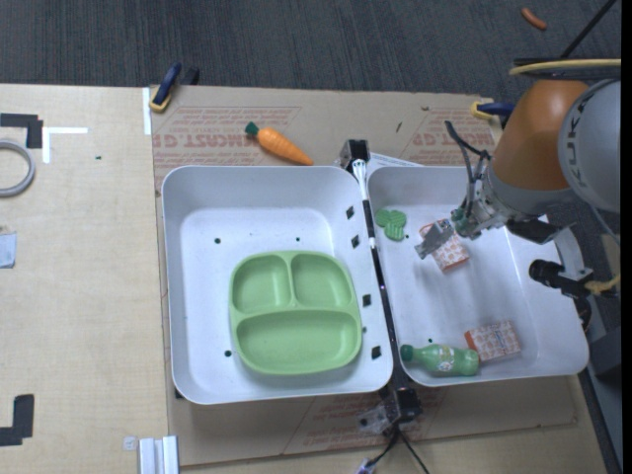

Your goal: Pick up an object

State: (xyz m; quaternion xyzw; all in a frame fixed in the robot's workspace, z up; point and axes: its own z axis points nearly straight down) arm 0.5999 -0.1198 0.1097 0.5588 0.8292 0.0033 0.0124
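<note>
The pincer [440, 237] is seen just over a small red-and-white carton [452, 256]; its state cannot be told. A green toy piece [393, 223] lies nearby.

Dk grey carpet floor [296, 18], cardboard-topped bench [79, 294].

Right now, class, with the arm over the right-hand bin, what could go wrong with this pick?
1. The gripper sits at the edge of the small red-and-white packet; a grip that far off centre may slip or just push it.
2. The green toy lies close by, so a sideways push could knock it.
3. The packet lies flat on the right bin floor, giving the fingers little to catch.
</note>
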